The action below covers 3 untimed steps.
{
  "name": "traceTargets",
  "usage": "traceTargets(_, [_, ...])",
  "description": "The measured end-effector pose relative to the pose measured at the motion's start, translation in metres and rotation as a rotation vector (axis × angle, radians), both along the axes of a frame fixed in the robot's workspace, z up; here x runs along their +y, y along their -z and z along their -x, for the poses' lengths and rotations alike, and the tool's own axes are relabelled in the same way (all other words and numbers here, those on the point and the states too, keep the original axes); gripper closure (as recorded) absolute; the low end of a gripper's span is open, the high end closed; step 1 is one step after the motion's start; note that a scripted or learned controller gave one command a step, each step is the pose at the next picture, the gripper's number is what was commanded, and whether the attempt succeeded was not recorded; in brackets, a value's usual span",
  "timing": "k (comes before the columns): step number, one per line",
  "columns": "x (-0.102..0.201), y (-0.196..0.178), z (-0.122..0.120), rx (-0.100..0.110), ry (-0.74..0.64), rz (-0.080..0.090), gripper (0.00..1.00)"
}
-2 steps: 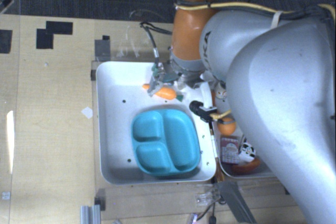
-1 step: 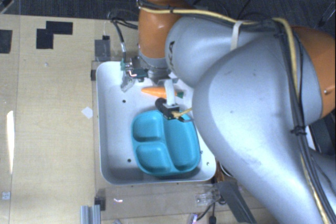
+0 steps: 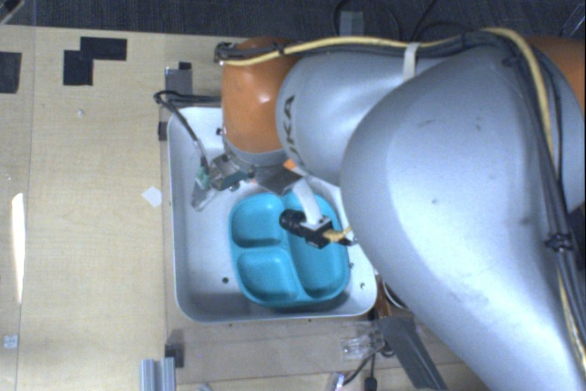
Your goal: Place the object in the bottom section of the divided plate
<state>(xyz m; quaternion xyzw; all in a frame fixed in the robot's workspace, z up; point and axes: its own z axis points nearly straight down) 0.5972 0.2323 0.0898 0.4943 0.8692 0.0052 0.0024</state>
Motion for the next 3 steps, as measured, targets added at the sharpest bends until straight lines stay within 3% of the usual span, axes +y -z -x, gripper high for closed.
traceTargets(1, [-0.008, -0.104, 0.006, 0.002, 0.043, 0.003, 0.00])
traceTargets(2, [-0.007, 0.000, -0.001, -0.003, -0.213, 0.003, 0.00])
traceTargets(3, [-0.035, -0.063, -0.061, 0.000, -0.009, 0.004, 0.00])
